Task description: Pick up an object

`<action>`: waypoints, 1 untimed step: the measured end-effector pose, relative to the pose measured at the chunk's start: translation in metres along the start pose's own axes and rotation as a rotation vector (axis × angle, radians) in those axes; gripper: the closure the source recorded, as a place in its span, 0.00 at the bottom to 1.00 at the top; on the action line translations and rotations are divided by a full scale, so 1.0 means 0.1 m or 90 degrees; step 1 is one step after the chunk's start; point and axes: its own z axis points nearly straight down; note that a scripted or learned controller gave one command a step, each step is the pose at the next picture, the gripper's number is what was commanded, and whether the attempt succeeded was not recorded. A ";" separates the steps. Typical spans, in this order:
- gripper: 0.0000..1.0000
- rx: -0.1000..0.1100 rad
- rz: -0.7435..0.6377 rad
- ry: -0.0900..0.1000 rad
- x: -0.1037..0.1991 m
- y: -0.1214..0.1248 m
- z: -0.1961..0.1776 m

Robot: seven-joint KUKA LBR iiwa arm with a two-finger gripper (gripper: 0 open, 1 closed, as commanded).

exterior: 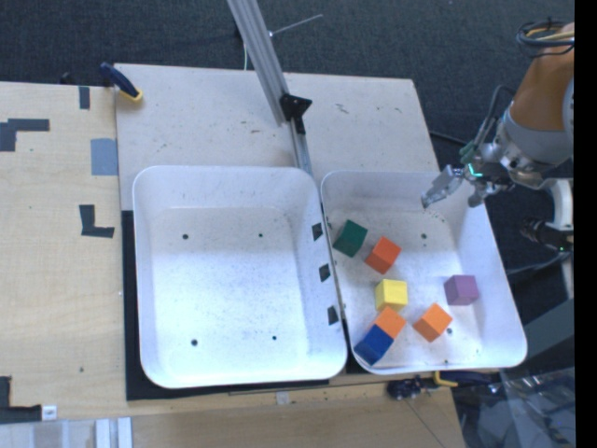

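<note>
The pincer [438,192], fingers parted and holding nothing, hovers well apart from the green block [351,238].

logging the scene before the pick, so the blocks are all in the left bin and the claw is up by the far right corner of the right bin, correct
Not quite. The camera view shows the blocks, such as the green block and the purple block, lying in the right bin, not the left bin. The rest holds: the claw is up by the far right corner of the right bin.
</note>
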 end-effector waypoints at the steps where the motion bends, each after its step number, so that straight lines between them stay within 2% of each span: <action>1: 0.00 -0.003 -0.001 -0.002 0.00 0.01 -0.03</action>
